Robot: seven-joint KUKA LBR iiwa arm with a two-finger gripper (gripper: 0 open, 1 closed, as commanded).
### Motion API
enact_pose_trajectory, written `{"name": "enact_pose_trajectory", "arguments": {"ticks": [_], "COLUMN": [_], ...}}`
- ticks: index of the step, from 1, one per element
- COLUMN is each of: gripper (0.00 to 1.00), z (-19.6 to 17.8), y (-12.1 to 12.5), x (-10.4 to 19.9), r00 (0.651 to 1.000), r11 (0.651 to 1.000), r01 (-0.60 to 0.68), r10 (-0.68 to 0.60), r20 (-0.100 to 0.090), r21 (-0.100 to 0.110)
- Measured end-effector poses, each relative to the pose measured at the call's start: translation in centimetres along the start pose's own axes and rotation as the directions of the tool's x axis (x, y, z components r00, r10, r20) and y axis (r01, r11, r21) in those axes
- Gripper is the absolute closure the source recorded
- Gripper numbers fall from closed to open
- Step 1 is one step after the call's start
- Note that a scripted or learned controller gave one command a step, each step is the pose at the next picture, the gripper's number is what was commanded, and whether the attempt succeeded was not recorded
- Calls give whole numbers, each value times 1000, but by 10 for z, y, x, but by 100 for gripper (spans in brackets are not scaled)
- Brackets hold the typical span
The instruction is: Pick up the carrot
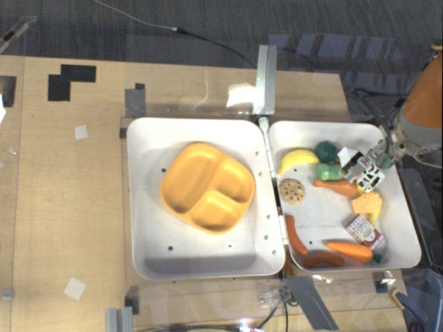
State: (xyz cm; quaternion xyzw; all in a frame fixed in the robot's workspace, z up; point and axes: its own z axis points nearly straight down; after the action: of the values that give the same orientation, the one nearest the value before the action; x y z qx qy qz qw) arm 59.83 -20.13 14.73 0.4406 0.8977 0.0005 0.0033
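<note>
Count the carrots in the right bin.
2. One carrot lies mid-bin beside the cookie, close to the hand; the other carrot lies along the near edge. More may be hidden under the hand.

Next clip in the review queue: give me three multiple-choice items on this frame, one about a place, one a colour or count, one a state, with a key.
1. Where does the cookie lie?
A. In the right bin, near the divider
B. On the yellow plate
C. On the bare bench

2. How many carrots are in the right bin?
A. None
B. Two
C. Five

3. How does the yellow plate sit?
A. Upside down
B. Standing on edge
C. Face up, compartments showing

Key: 1 A, it rests just right of the wall between the bins. 2 B, one carrot by the gripper, another carrot near the front. 3 C, its three hollows face the camera.
</note>
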Motion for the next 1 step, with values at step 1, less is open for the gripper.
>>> {"name": "enact_pose_trajectory", "arguments": {"ticks": [1], "gripper": [100], "z": [3], "y": [-23], "x": [13], "r00": [980], "r11": [980], "r01": [-197], "r10": [197], "r20": [-2], "r21": [1]}}
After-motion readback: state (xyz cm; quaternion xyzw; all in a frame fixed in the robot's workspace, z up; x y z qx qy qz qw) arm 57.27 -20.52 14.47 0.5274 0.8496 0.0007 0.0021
